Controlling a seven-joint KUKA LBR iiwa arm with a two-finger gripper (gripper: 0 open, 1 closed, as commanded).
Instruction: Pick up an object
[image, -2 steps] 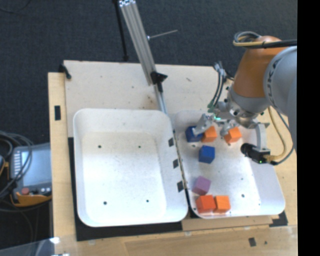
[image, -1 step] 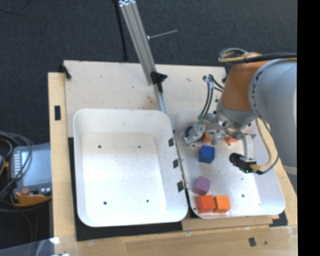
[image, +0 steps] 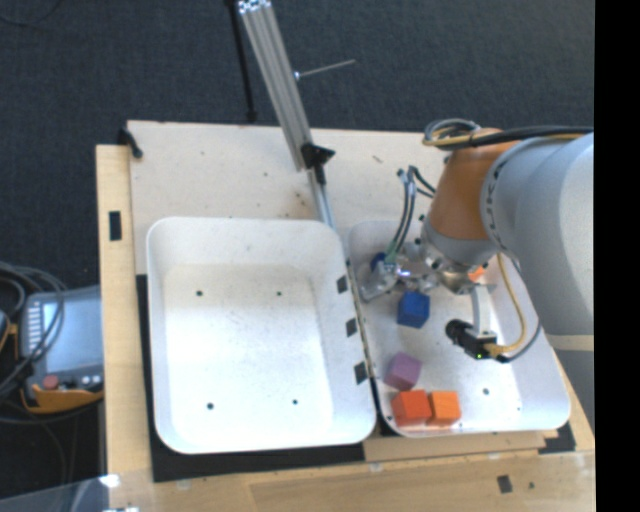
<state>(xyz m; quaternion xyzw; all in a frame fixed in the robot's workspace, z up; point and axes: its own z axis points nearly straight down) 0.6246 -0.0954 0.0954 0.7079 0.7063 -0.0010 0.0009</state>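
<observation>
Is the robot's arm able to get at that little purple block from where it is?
Probably yes. The purple block lies bare in the right bin, apart from the blue block and the orange blocks, with nothing above it; the gripper hovers near.

— What are the surfaces like?

— The counter (image: 215, 165) looks like pale, matt wood or board, finely speckled. The left bin (image: 255, 335) and right bin (image: 520, 395) look like smooth white plastic with a dull sheen.

— And the smaller things?

— The blue block (image: 413, 309), purple block (image: 403, 371) and two orange blocks (image: 426, 407) look matt, possibly foam or plastic. The arm (image: 540, 215) has a smooth grey shell and satin orange band. At upper centre, a ribbed metal rail (image: 278, 85). Dark, rough carpet-like floor (image: 80, 70).
</observation>
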